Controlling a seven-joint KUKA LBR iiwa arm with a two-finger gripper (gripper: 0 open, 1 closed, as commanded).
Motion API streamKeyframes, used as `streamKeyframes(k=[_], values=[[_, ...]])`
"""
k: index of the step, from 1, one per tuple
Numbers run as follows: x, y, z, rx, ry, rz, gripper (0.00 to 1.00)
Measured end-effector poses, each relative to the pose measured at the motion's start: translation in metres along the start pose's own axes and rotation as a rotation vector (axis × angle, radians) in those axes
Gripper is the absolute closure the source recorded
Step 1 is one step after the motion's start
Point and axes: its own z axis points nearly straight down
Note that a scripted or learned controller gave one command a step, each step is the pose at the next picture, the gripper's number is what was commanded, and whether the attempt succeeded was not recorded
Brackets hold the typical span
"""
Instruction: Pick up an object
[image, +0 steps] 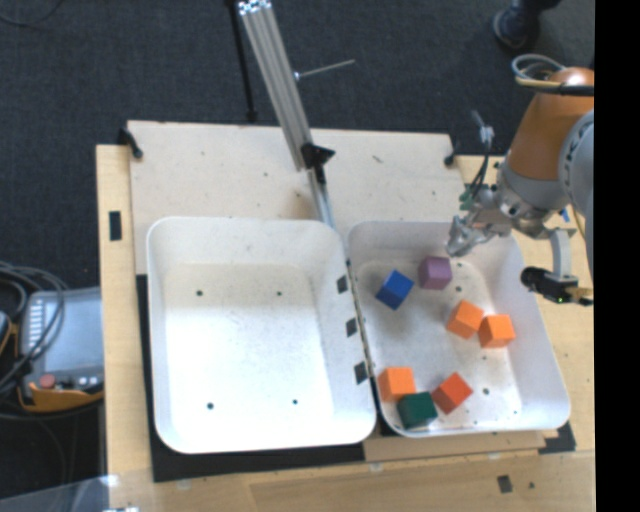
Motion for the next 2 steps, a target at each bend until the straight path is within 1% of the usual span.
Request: streamKeyframes(k=[1, 2], values=[[-0.005, 0.008, -0.063, -0.002, 0.002, -0.003, 1.0], [-0.006, 0.008, -0.044, 0.008, 0.001, -0.003, 1.0]])
